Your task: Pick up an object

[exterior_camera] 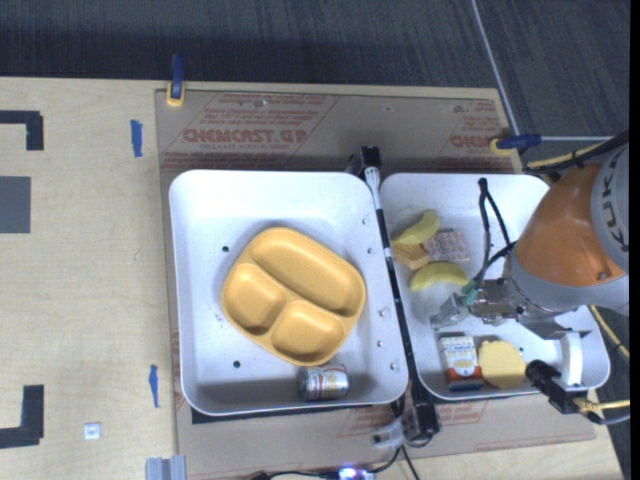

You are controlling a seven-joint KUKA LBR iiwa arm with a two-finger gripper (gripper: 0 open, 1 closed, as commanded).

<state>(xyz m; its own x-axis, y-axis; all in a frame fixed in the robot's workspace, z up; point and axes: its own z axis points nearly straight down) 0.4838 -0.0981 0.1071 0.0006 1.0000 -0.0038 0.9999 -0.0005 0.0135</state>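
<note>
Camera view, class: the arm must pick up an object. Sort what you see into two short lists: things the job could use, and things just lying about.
Job:
- hand
- banana
- yellow sponge
- small carton
- can
- yellow divided tray

Lying about:
- blue clamp
- cardboard sheet

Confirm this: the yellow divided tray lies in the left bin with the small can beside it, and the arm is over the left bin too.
Wrong on the arm. The camera view shows the arm over the right bin. The yellow divided tray and small can do lie in the left bin.

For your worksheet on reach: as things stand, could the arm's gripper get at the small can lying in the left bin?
Probably yes: the can lies uncovered by the front wall, beside the yellow tray.
</note>
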